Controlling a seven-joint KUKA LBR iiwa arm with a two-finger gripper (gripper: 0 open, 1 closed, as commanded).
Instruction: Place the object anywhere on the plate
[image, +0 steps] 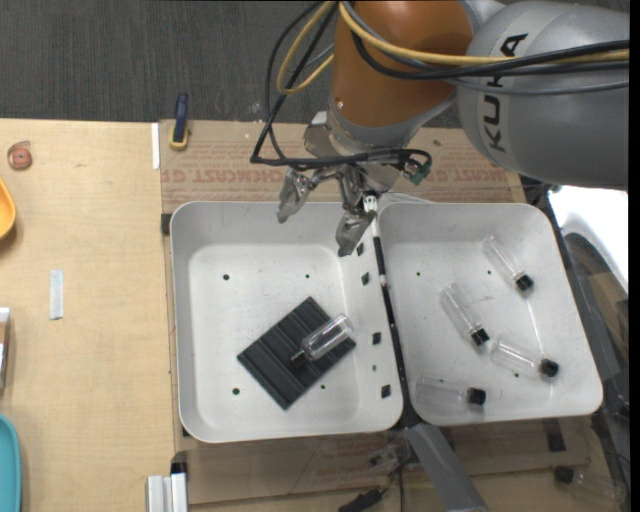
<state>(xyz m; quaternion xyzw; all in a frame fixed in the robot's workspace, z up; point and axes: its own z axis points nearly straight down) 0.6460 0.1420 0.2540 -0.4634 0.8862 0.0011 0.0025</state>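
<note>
Camera view: my tool (320, 215) hangs above the far edge of the left bin (200, 300), close to the wall it shares with the right bin (560, 300). Its two fingers are spread apart and nothing is between them.

1. Task object. One clear vial (325, 338) with a dark cap lies on its side across the plate (280, 360), a dark ribbed rectangle set at a slant on the floor of the left bin. The vial rests toward the plate's right corner and appears to lie within the plate's outline. I judge the placement done, or very nearly so; with nothing in its fingers and standing far of the plate, the tool fits that reading.

2. Stock. The right bin serves as the supply side. Four more vials lie there, all on their sides and well apart from one another: one far (505, 262), one mid-bin (463, 312), one near the right wall (525, 358), and one at the near edge (450, 392). The last is faint against the white floor.

3. Count.
- Bins: 2
- Plates: 1
- Vials: 5 (1 on the plate, 4 in the right bin)

4. The tabletop (90, 300) to the left carries a few small items not used here.
</note>
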